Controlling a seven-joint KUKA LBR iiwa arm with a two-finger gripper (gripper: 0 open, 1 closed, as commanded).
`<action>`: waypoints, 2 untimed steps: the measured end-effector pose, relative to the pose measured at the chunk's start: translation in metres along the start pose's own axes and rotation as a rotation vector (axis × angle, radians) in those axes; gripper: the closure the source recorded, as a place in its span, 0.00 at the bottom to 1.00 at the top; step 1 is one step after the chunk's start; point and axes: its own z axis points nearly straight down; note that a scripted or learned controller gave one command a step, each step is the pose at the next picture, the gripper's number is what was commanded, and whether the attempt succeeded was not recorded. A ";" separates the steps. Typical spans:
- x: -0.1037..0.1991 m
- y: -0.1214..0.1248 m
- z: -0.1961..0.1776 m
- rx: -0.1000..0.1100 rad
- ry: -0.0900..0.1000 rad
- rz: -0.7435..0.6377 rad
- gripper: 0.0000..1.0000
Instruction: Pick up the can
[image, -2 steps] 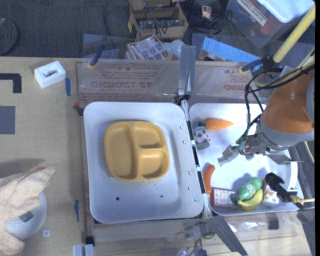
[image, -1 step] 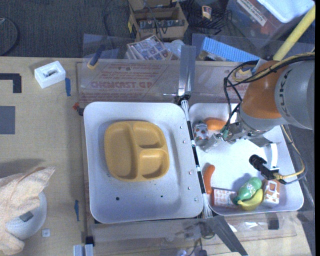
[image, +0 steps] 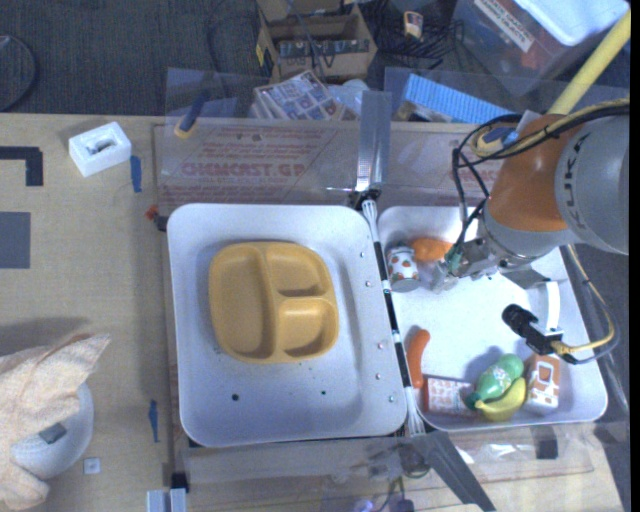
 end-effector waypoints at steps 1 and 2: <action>0.020 -0.081 -0.070 0.018 0.006 0.177 1.00; -0.034 -0.126 0.004 0.017 0.004 0.306 1.00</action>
